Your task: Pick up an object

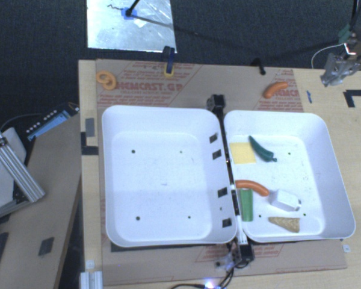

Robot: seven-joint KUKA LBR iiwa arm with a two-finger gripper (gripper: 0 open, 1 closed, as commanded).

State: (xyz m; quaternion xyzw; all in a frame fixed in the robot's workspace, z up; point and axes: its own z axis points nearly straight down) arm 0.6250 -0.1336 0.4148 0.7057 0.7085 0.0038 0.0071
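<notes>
The left bin (162, 173) carries nothing to lift; the right bin's (325, 161) near-left corner crowds a yellow block (243, 153), teal piece (262, 149), orange sausage (252, 187), green stick (246, 205), white block (284, 200) and tan wedge (285, 223); the pick seems unstarted; next, descend over one; whether the claw (343, 65), above the worktop's far-right corner, is released or clenched I cannot tell.

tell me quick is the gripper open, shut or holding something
gripper: cannot be told; it sits at the upper right, away from both bins, too small to read.
</notes>
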